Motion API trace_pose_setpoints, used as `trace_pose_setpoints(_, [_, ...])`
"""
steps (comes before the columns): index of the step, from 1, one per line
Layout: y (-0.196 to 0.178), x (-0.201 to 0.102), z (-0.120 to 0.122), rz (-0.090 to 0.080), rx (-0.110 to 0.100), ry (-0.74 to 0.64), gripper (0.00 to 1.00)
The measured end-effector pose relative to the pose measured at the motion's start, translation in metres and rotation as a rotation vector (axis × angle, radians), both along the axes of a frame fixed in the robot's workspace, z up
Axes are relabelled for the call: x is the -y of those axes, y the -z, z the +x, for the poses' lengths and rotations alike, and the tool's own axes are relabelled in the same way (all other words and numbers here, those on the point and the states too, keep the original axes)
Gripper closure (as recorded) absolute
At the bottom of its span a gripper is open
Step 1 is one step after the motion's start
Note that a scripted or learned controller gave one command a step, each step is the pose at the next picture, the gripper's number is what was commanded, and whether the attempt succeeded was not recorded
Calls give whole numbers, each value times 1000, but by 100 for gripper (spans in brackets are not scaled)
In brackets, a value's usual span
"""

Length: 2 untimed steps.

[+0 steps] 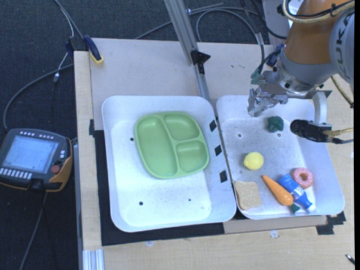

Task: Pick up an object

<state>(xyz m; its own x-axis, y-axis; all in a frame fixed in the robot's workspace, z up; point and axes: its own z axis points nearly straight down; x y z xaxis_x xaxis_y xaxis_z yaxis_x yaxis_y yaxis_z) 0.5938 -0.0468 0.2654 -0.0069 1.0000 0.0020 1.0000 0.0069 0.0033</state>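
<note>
A small dark green object point(275, 123) lies near the back of the right bin point(332, 176), just beside the gripper point(260, 107); whether the gripper is open or closed I cannot tell. Nearer lie a yellow ball point(253, 161), carrot point(278, 189), bread slice point(248, 195), blue tube point(296, 191) and pink donut point(304, 177). The left bin point(121, 207) holds a green divided plate point(171, 144). Both bins sit on a pale bench point(146, 66)

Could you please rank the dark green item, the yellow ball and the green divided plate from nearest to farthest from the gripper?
From the gripper:
1. Dark green item, just beside it in the right bin.
2. Yellow ball, mid right bin.
3. Green divided plate, in the left bin.
</note>
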Motion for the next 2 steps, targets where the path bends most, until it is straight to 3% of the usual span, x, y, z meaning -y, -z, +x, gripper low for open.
trace_pose_setpoints(2, [-2, -110, 5, 0, -2, 1, 100])
